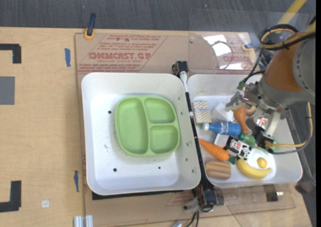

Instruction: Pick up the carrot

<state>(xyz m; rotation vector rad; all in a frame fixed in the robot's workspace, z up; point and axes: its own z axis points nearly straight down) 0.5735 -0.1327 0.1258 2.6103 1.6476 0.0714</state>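
Note:
The carrot (213, 149) is orange and tapered. It lies on the floor of the right bin (293, 171), near the bin's left wall, with its thin tip pointing up and left. My gripper (249, 107) hangs over the upper middle of the same bin, up and right of the carrot and apart from it. A curved orange-brown piece (241, 116) sits right under the gripper; whether it is gripped is hidden by the wrist.
Around the carrot lie a blue bottle (225, 128), a patterned packet (201, 111), a black-and-white toy (238, 146), a brown loaf (218, 169), a banana (252, 172) and a fried egg (261, 161). The left bin (100, 165) holds a green divided plate (148, 125).

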